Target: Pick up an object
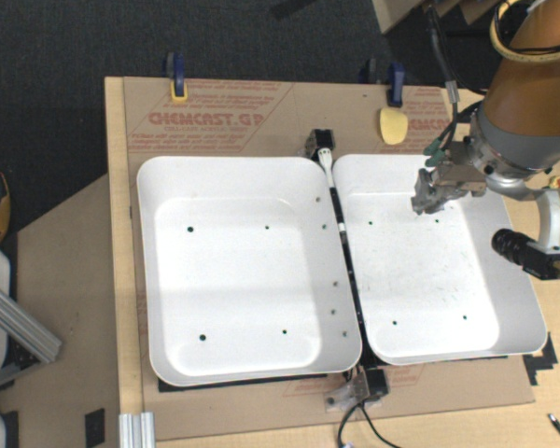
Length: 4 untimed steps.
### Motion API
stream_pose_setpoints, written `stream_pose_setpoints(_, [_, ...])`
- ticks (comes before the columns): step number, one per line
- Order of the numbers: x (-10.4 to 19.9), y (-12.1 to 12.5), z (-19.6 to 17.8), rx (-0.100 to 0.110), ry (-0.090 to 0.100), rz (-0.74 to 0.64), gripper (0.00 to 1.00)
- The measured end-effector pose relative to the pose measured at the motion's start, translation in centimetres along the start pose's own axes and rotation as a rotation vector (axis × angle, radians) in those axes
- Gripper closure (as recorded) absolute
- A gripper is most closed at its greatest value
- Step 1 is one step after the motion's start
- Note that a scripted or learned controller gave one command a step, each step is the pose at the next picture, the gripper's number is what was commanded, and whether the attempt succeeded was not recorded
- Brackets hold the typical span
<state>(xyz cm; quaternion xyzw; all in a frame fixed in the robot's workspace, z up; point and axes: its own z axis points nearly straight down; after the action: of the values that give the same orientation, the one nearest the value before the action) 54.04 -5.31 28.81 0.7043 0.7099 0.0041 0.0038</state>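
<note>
Where the grey arm [527, 119] reaches in from the right, its end effector [436, 197] hangs over the far part of the right bin [429, 297], near that bin's far rim and somewhat right of its middle. The end effector is a small grey cluster seen from above, and at this slant I cannot tell whether it is set wide or narrow, nor whether it touches the bin floor. The orange band [534, 35] sits above the wrist at the upper right corner.

A small yellow object [393, 125] lies outside both bins on the brown board [233, 115] that covers the table. It is just beyond the far rim of the right bin, close to that bin's far left corner, and directly below a blue clamp [396, 82] on the board's far edge. It is apart from the end effector, up and to the left of it.

The left bin [233, 287] sits beside the right one, and their facing rims meet along a black strip [341, 241]. A black clip [319, 142] sits at the far end of that strip and another dark fitting [369, 384] with a cable at the near end. A second blue clamp [176, 71] grips the board's far edge above the left bin. Each bin floor carries a few small dark dots (the right one also shows faint speckling). A black part [527, 253] juts over the right bin's right rim below the arm.
</note>
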Motion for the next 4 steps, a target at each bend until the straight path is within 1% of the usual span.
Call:
stream_pose_setpoints(1, [4.7, -4.0, -15.6, -0.009, 0.002, 0.0, 1.0])
stream_pose_setpoints(2, [6.0, -1.0, -3.5, 0.022, -0.001, 0.007, 1.0])
stream_pose_setpoints(3, [5.5, -0.1, -2.7, 0.015, 0.0, 0.009, 1.0])
stream_pose_setpoints(4, [6.7, 1.0, -18.1, -0.011, 0.0, 0.005, 1.0])
